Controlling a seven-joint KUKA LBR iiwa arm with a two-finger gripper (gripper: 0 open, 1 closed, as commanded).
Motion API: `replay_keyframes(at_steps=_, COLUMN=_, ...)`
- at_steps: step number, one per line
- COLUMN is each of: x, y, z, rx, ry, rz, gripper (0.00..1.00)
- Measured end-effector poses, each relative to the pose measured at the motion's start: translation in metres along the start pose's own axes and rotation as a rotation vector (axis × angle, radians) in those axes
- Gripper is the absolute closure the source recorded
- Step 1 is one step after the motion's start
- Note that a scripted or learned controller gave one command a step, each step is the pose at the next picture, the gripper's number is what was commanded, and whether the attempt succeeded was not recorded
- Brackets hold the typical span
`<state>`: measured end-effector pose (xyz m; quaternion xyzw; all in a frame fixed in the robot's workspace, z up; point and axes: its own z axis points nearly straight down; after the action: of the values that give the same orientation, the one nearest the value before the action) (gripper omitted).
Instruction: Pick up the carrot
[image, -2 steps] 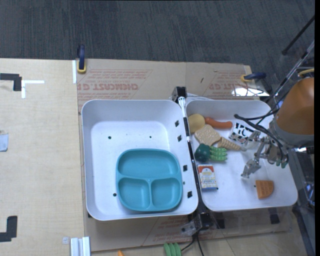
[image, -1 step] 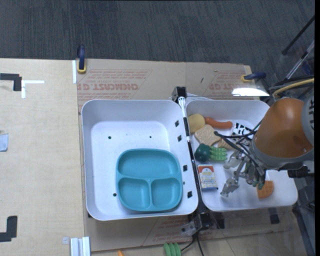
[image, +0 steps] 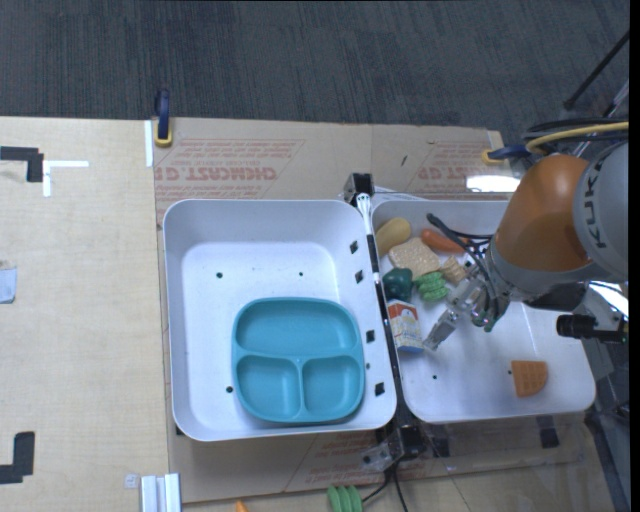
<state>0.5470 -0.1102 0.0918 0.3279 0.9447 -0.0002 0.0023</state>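
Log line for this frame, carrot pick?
pincer low in right bin, no item visibly held | carrot lying at bin's back edge, apart from pincer | not picked

This is a robotics lab or test cell, not a home or kitchen. A grey KUKA arm (image: 560, 225) with an orange band reaches over a plywood bench (image: 70, 300) that bears two shallow white bins (image: 190, 300). Under the bins lies flattened printed cardboard (image: 230, 165), held by a blue-and-yellow clamp (image: 162, 118) at its far-left corner. Black brackets (image: 22, 160) are fixed to the bench left of the bins, and dark carpet (image: 300, 55) lies beyond it.
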Motion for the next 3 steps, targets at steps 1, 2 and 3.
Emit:
replay_keyframes(at_steps=1, x=-0.126, y=-0.024, z=0.000, rx=0.000, ry=0.000, rz=-0.109, gripper=0.00)
replay_keyframes(at_steps=2, x=-0.008, y=-0.030, z=-0.098, rx=0.000, ry=0.003, rz=-0.006, gripper=0.00)
replay_keyframes(at_steps=3, x=-0.005, y=0.021, z=-0.019, rx=0.001, ry=0.003, rz=0.091, gripper=0.00)
